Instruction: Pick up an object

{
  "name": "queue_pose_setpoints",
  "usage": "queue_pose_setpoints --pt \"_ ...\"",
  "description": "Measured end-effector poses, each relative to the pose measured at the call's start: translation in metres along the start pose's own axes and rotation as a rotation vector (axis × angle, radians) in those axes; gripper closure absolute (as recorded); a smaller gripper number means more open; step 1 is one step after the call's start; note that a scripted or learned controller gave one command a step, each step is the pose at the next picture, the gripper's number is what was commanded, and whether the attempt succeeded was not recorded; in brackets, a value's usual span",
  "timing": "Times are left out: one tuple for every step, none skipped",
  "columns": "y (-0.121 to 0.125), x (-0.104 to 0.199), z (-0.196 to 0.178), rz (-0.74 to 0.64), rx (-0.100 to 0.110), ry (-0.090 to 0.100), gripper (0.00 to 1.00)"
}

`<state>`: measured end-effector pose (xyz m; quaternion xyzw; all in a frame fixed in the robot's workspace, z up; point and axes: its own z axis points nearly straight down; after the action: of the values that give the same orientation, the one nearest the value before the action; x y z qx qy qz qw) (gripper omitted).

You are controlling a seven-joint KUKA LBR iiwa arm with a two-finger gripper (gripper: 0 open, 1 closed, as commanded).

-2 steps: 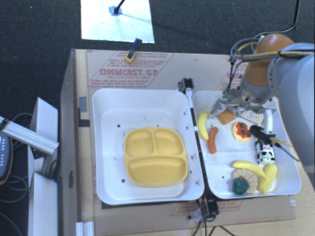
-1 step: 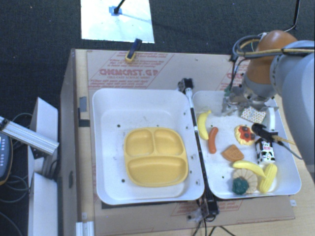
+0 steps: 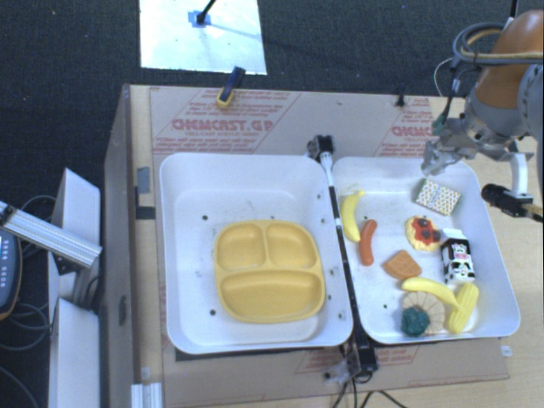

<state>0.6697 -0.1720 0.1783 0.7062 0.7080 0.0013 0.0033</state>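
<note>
Tool [image 3: 442, 155] poised over far corner of right bin [image 3: 501, 300], beneath grey wrist and orange band. Open or closed: cannot tell, too blurred. Nothing seen gripped.

Nearest thing: dotted white cracker [image 3: 438, 196], just below tool, flat on bin floor, apart from it.
Further toward camera from tool: small pizza piece [image 3: 422, 233], then black-and-white milk carton [image 3: 457, 259] lying flat.
Toward camera and left of tool: yellow banana [image 3: 350, 214], red sausage [image 3: 366, 241], orange toast piece [image 3: 400, 266].
Farthest from tool, near front rim: second banana [image 3: 429, 290], corn cob [image 3: 464, 306], dark green clump [image 3: 415, 320].

Well left of tool: left bin [image 3: 183, 228] holding yellow divided plate [image 3: 269, 270].
</note>
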Motion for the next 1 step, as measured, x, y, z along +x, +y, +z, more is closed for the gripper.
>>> queue_pose_setpoints --pt "-0.0005 0.0009 0.0015 -0.001 0.003 0.001 0.0"
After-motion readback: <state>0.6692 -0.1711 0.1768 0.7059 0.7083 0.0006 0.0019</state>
